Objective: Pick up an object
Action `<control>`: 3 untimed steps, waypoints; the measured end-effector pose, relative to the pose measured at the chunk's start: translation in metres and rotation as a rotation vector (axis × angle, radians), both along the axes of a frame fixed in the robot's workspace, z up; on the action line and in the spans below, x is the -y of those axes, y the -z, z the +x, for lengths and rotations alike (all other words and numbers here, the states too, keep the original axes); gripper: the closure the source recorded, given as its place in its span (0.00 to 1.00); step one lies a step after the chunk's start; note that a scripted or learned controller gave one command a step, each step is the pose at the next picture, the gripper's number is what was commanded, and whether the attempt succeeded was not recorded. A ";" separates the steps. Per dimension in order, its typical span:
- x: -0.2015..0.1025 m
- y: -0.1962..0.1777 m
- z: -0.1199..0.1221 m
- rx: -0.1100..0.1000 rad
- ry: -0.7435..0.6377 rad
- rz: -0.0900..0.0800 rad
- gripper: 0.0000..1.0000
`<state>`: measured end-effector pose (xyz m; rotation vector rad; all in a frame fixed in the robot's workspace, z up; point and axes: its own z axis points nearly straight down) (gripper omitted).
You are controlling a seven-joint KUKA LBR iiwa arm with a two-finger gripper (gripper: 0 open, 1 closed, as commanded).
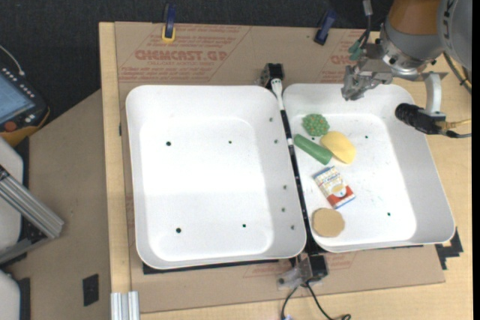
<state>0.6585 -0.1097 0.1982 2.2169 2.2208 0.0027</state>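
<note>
White bins side by side on the counter, arm hanging over the right one.

Pincer [357, 90] sits at the upper right of the frame, above the top edge of the right bin [420, 213], with nothing in its grip; honestly can't tell if it's spread or closed from this angle. All the objects are in that right bin, toward its left side: a bumpy green ball [316, 123] touching a yellow lemon-shaped thing [340, 146], a green cucumber-like piece [313, 149] just beside them, a small red, white and blue packet [333, 186] lower down, and a tan round disc [328, 222] near the bottom edge. Left bin [150, 161] sits on cardboard [120, 56].
</note>
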 end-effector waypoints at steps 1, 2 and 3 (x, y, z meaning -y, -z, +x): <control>-0.096 -0.040 -0.010 0.002 -0.009 0.005 1.00; -0.060 -0.064 -0.070 -0.006 0.006 0.001 1.00; -0.055 -0.073 -0.150 -0.010 0.005 0.003 1.00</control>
